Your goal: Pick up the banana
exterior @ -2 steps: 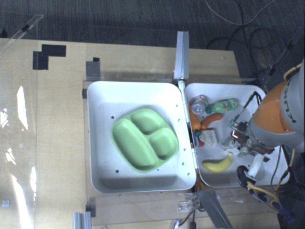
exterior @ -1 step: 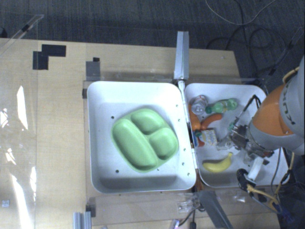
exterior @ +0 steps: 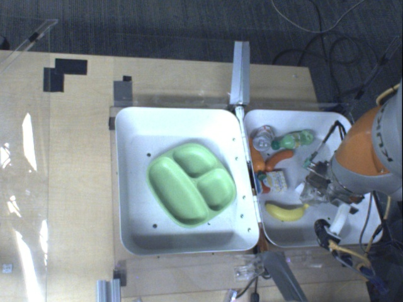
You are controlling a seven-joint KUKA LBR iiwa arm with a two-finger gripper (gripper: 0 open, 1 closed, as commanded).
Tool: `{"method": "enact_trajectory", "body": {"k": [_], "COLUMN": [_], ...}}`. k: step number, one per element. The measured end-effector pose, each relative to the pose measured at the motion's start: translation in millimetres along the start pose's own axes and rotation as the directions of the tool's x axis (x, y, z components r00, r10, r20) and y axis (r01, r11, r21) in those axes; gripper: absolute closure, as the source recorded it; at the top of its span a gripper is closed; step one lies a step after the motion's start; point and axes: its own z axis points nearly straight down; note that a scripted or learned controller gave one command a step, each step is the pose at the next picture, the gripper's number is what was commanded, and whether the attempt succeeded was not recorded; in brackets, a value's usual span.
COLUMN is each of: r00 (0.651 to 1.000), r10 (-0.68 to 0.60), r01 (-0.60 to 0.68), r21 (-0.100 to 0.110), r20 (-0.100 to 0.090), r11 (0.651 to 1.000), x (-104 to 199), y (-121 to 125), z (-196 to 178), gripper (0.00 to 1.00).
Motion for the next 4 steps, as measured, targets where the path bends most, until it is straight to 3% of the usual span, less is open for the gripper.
{"method": "enact_trajectory", "body": {"k": [1,2,3,4], "r00": [0.98,0.991,0.991,0.991], "r10": [0.201,-0.132,-0.131,-0.136], "r01": [-0.201,0.132,0.131,0.136], "r21": [0.017,0.007,0.006,0.0], "r20": [0.012,0.003,0.004,0.0], "r11": [0.979,0.991,0.991,0.991], "x": [26.3,31.8,31.4,34.4], "y": [9.0,-19.4,-19.5,-17.2], "z": [-23.4,10.9,11.8,0.0], "gripper": [1.0,1.0,0.0,1.0]}}
